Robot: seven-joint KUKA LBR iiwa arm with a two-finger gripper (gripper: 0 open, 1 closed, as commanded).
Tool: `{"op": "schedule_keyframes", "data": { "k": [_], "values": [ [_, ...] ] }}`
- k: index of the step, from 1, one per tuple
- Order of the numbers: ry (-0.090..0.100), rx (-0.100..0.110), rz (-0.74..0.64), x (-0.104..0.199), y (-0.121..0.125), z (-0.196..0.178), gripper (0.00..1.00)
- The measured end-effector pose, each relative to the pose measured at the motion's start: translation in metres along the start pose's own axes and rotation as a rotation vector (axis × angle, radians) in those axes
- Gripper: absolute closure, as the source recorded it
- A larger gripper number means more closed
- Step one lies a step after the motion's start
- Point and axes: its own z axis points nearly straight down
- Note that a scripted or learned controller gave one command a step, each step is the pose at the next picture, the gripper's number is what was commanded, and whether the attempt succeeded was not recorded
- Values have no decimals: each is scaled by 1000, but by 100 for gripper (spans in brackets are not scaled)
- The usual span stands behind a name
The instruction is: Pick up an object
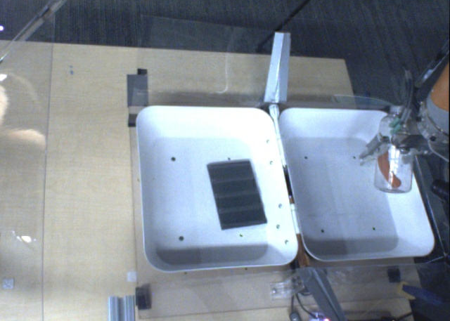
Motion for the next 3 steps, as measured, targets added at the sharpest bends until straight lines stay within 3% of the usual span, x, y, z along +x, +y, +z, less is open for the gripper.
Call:
{"op": "schedule_keyframes", "data": {
  "k": [1,2,3],
  "values": [
    [-2,-4,-197,-11,28,116,0],
    [-3,-9,-199,-10,30,104,100],
    [-2,-4,-292,-13,-21,37,100]
  ]
}}
